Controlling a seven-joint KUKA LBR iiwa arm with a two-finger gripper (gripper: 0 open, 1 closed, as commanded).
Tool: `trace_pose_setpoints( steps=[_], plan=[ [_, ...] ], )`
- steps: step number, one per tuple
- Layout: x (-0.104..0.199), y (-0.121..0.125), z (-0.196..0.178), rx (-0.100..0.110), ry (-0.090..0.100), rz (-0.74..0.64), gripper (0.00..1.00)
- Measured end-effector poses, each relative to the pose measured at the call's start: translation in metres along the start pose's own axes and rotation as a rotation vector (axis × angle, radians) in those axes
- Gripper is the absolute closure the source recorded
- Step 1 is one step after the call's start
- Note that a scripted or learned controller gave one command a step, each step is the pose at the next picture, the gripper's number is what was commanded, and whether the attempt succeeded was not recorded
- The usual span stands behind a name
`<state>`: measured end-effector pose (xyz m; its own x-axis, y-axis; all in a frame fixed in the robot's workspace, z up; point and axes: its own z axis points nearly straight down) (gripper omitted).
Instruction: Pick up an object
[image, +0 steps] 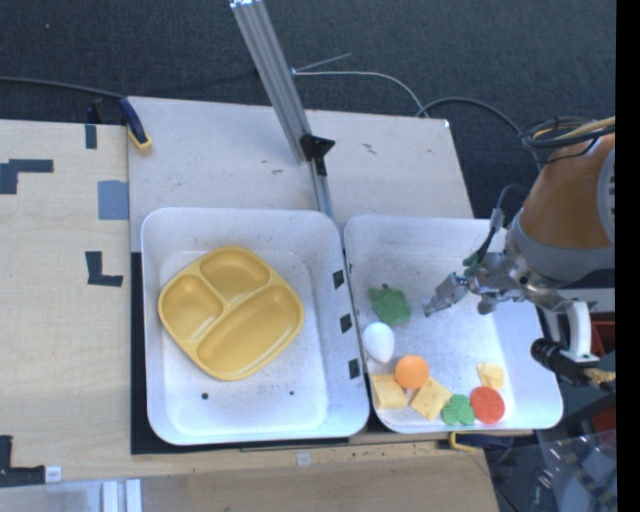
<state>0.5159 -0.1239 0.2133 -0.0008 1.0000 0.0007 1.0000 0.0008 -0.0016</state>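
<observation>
The gripper (440, 300) hovers in the right bin (420, 235) — whether its jaws are spread, I cannot tell. Just left lies a green piece (389, 304); nearer, a white egg (378, 341) and an orange ball (411, 372). A yellow tray (231, 312) sits in the left bin (240, 222).

Wooden bench (50, 300), dark carpet floor (500, 50)

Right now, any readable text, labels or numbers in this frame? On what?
None readable.
The yellow divided plate, both white bins and the food pieces carry no print.
The grey tape marks on the bench are plain shapes, not letters.
</observation>
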Motion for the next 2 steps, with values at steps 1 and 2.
trace_pose_setpoints(
  steps=[1, 2],
  plan=[
    [-0.045, -0.029, 0.115, 0.009, 0.001, 0.004, 0.0],
    [-0.07, 0.12, 0.119, -0.005, -0.002, -0.003, 0.0]
  ],
)
